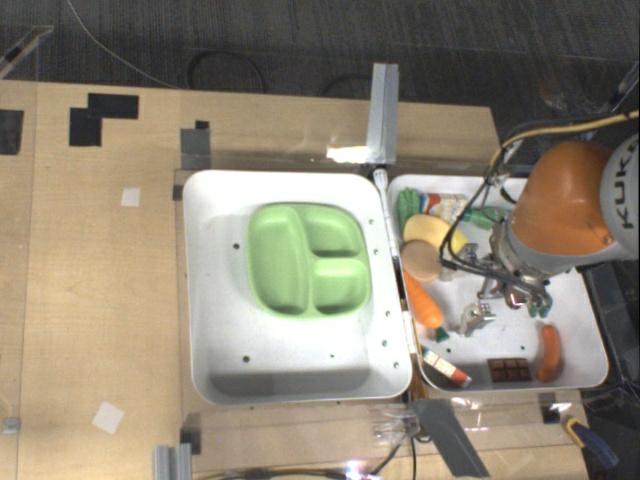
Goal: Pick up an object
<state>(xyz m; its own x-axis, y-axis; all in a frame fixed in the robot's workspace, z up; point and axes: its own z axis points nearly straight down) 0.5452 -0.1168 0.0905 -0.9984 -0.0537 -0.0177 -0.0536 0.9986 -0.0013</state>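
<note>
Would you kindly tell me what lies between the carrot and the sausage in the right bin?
In the camera view, the gripper hangs over the bare bin floor between the carrot and the sausage.

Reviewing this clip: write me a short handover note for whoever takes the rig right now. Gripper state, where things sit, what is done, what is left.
Gripper: low over the floor of the right white bin, nothing visibly between its fingers; open or shut cannot be told.
Right bin, left side: orange carrot-shaped toy, tan round-ended piece, pale yellow rounded toy, green leafy toy. Near edge: brown chocolate-bar block, reddish sausage-shaped toy.
Left white bin: green divided plastic tray.
Done: nothing lifted yet.
Left: grasp and raise one object.
</note>
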